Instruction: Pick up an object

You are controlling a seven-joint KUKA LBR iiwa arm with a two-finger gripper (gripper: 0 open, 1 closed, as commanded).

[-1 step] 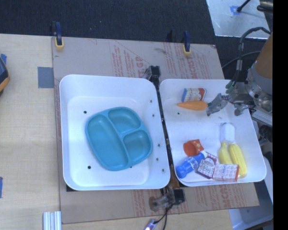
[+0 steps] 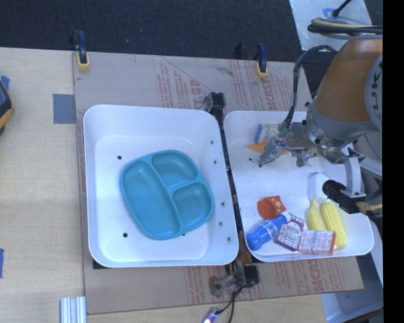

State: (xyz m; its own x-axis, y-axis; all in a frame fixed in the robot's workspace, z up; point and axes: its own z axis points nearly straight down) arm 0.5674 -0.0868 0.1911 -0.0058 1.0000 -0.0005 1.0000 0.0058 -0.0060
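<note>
The pincer [image 2: 273, 150] hangs low over the far part of the right bin [image 2: 246, 180]; whether it is parted or closed cannot be told. Nearer the camera than it lie a red packet [image 2: 271, 206], a blue bottle [image 2: 264, 233] and yellow corn [image 2: 332, 222], all apart from it.

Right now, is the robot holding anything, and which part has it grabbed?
It cannot be told. The end effector is low in the right bin, near an orange and blue thing, but no grip on anything is visible.
</note>
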